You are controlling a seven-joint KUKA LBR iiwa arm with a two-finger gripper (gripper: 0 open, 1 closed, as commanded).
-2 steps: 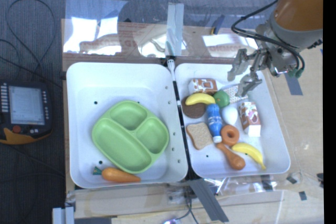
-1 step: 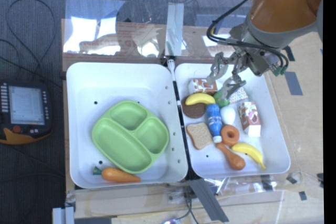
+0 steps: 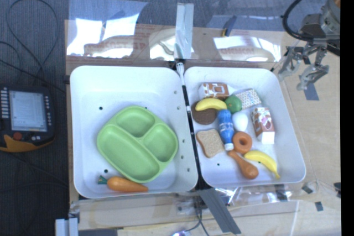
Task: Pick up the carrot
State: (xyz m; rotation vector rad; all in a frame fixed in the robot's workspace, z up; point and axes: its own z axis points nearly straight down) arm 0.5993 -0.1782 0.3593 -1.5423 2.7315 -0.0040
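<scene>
The carrot [image 3: 126, 184], orange with a small green top, lies in the left bin [image 3: 88, 85] along its near wall, just below the green divided plate [image 3: 138, 143]. My gripper [image 3: 303, 70] hangs at the upper right, outside the right bin's far right corner and far from the carrot. Its fingers are spread apart and hold nothing.
The right bin [image 3: 287, 119] holds several toy foods: two bananas [image 3: 211, 103], a blue bottle [image 3: 225, 129], a bread slice [image 3: 209, 142], a donut [image 3: 241, 142], a drumstick [image 3: 244, 165], a lime, an egg and small cartons. A pendant [image 3: 25, 116] lies at the far left.
</scene>
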